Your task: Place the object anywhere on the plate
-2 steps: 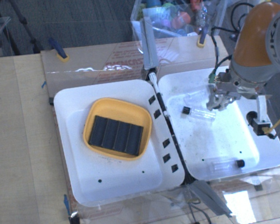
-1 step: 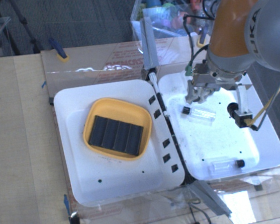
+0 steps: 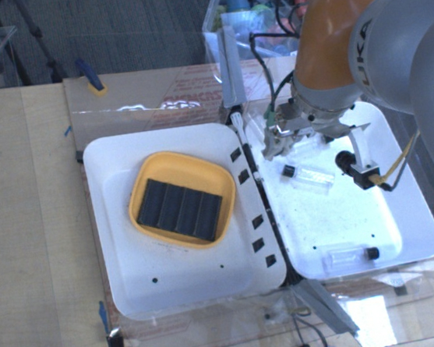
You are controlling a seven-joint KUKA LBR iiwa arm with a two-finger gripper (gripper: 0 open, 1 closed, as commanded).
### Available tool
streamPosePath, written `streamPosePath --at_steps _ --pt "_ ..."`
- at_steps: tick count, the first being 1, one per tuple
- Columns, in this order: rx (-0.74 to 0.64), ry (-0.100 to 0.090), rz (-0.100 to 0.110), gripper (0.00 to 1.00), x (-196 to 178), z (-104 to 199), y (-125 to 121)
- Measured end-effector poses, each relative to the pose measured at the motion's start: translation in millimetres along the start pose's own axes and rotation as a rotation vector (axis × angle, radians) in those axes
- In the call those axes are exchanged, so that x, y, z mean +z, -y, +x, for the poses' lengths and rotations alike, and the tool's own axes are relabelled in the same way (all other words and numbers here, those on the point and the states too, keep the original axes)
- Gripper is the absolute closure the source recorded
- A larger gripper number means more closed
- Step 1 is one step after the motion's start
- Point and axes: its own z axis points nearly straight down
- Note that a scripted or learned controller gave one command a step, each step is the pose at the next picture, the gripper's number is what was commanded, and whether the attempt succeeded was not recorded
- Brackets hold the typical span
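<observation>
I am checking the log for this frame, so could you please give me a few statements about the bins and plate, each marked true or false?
1. The yellow plate sits in the left bin. True.
2. A dark ridged block lies on the plate. True.
3. The gripper is above the left bin. False: it is over the right bin.
4. A clear tube with a black cap lies on the plate. False: it lies in the right bin.

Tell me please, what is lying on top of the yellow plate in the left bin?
A dark ribbed rectangular object lies flat on the yellow plate, covering its middle; whatever is beneath it is hidden.
</observation>
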Motion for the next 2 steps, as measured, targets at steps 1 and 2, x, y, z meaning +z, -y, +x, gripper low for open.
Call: streamPosePath --at_steps 1,2 --pt "-0.071 -0.002 0.005 1.00 0.0 16.7 19.8" --pt "-0.071 -0.002 0.004 0.00 -0.2 16.5 19.7"
